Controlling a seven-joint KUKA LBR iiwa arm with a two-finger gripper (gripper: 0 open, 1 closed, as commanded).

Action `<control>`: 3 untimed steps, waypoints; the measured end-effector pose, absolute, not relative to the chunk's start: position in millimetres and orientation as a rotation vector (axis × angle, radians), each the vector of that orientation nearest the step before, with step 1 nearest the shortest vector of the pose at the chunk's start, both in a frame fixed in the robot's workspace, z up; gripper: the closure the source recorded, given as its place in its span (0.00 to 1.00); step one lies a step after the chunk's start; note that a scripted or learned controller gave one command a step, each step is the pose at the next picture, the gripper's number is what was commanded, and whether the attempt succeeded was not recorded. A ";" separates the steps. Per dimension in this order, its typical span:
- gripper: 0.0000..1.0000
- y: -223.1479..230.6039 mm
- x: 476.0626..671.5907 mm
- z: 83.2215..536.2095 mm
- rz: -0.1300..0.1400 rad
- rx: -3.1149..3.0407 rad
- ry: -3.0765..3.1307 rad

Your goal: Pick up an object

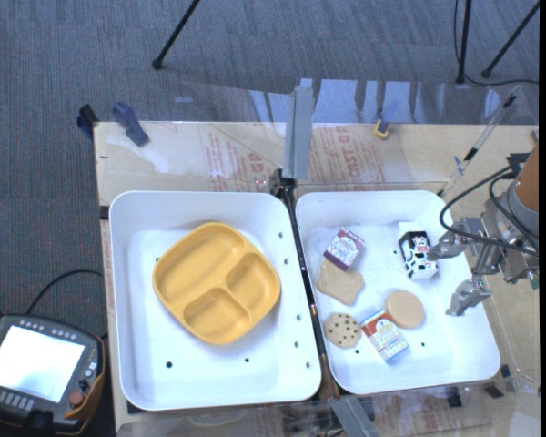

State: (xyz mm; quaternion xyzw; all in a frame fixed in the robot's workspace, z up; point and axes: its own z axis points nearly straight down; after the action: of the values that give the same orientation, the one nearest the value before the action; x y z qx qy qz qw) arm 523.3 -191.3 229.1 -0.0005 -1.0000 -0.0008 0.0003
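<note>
Two shallow white bins sit side by side on the desk (218,153). The left bin (136,371) holds a yellow plate (217,282) with three compartments, lying flat and turned at an angle to the bin walls.

The right bin (473,358) holds the small things to pick from. A purple carton (345,248) lies near the bin's upper left, and just below it, touching or nearly so, is a tan slice of toast (339,284). Below the toast, near the left wall, lies a chocolate chip cookie (342,330). Just right of the cookie is a red and white carton (385,335), tilted, and a round tan biscuit (405,309) rests against its upper right corner. A black and white carton (418,255) with a cow pattern stands apart from these, toward the upper right of the bin.

The arm (528,189) reaches in from the right, its orange band at the frame's edge. The pincer (457,273) hangs over the right side of the right bin, its two fingers spread apart with nothing between them. One fingertip (441,248) lies just beside the black and white carton's right edge; the other (462,300) is lower, over bare bin floor to the right of the biscuit. Whether the upper finger touches the carton cannot be told.

A handheld control screen (38,368) lies on the floor at lower left.
</note>
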 end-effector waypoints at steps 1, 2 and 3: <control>0.00 -181.0 511.1 94.8 0.001 -0.527 -3.106; 1.00 -178.8 513.3 105.9 0.003 -0.514 -3.111; 1.00 -111.6 478.8 194.7 -0.002 -0.349 -3.130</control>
State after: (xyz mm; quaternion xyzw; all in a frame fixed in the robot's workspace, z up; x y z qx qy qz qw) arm 478.8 -111.6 194.7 -0.1109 -0.9938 -0.0005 -0.0039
